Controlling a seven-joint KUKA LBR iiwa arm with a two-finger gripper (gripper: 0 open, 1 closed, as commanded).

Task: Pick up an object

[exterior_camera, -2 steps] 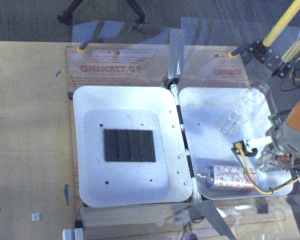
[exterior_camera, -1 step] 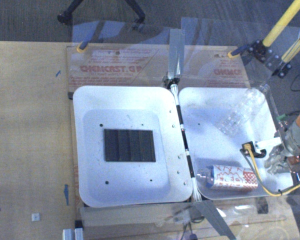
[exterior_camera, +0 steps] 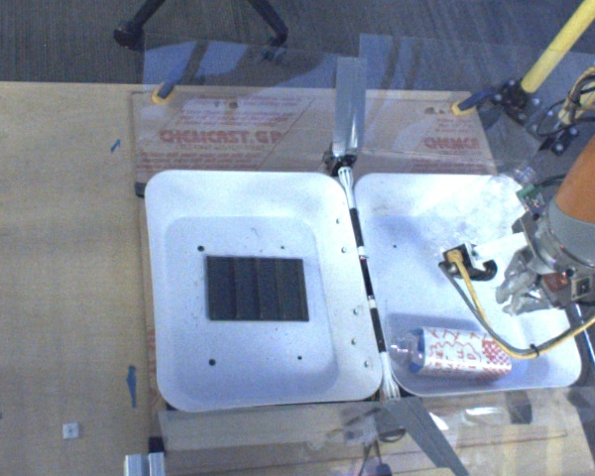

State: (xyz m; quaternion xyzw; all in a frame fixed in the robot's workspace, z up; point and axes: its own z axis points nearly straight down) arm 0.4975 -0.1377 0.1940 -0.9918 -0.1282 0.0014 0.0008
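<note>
Arm hovering over the right bin, tube lying loose near the front edge

The hand [exterior_camera: 524,288] sits low at the right bin [exterior_camera: 407,216]'s right side, but it's too blurry for me to tell how wide it's spread or whether it has hold of anything. The red-and-white tube [exterior_camera: 454,351] lies flat along that bin's front wall, apart from the hand, a yellow cable [exterior_camera: 476,305] looping just above it. Left bin [exterior_camera: 178,216] holds a dark slatted panel [exterior_camera: 257,288] dead centre, plenty of bare white around it.
</note>
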